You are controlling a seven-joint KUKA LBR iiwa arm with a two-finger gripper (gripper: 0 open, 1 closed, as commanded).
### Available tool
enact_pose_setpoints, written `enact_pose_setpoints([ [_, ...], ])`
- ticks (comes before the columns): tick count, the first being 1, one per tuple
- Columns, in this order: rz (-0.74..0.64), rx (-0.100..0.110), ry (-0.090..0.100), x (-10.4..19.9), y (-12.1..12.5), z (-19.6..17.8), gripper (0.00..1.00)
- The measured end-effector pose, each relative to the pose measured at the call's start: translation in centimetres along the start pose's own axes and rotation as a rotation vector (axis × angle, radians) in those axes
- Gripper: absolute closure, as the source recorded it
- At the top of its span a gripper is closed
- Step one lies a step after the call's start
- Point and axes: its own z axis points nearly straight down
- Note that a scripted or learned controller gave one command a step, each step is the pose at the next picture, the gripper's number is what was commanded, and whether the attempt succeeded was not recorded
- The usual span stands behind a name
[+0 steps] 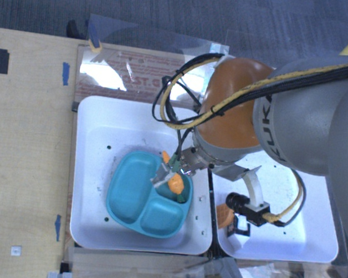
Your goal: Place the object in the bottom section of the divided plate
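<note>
A blue divided plate (131, 190) lies in the left white bin (90, 156). It has a large section on the left, a smaller one at the bottom right and another at its upper right. My gripper (171, 174) hangs over the plate's upper right section, under the orange wrist band. A small orange object with a green part (177, 184) sits right at the gripper's tip, over that upper right section. Whether it is held or resting on the plate is unclear.
The right white bin (287, 243) holds another orange item (224, 215) near its left wall, beside a black cable fitting (244, 207). The arm's grey body and looping cables cover much of the right bin. A wooden board lies to the left.
</note>
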Motion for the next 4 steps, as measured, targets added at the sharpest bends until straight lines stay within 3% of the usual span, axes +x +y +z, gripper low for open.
enact_pose_setpoints([
  [1, -0.239, -0.008, -0.004, 1.4, 4.0, -6.5, 0.0],
  [2, -0.004, -0.009, -0.003, 4.4, 5.2, -24.4, 0.0],
  [3, 0.06, -0.002, -0.001, 8.9, 0.2, -24.2, 0.0],
  [4, 0.456, 0.002, -0.002, 10.5, -0.1, -23.0, 0.0],
])
